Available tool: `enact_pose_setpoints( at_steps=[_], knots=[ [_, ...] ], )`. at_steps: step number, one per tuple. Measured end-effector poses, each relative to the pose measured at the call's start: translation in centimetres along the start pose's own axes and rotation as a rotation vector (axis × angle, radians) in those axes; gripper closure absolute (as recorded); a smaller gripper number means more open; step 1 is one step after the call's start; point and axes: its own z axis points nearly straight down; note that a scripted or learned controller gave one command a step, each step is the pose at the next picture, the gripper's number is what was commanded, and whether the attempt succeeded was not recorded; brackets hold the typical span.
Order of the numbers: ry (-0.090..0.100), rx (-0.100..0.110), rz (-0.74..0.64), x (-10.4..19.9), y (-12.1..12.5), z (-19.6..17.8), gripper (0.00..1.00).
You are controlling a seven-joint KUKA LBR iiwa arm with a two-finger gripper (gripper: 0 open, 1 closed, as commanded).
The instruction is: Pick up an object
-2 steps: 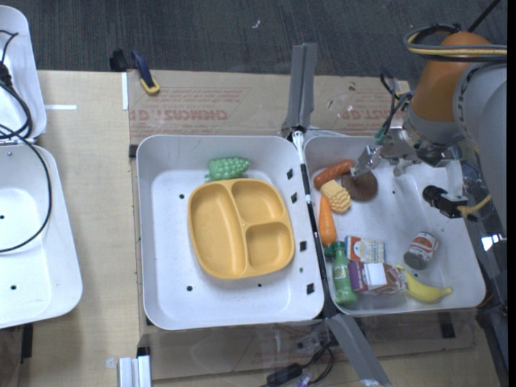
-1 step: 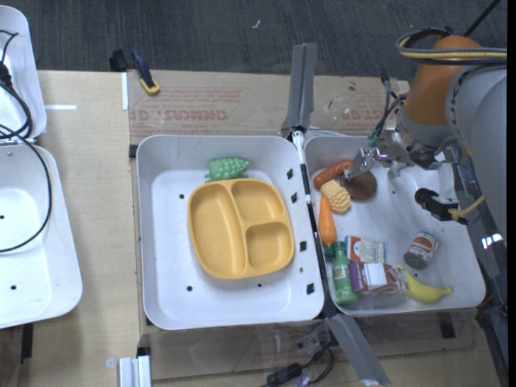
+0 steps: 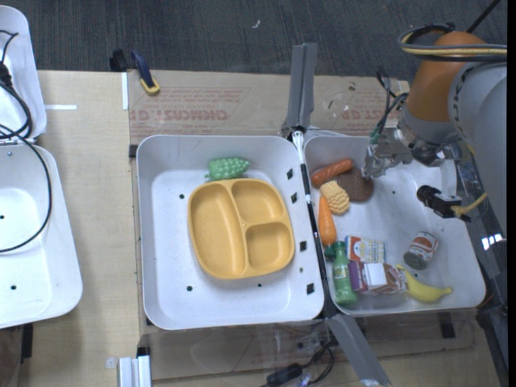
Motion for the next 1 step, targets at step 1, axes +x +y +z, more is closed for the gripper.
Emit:
enact_pose_setpoints(
  at_steps=[1],
  knots=[
    [0.0, 0.0, 0.0, 0.0, 0.0, 0.0, 0.0]
  ],
)
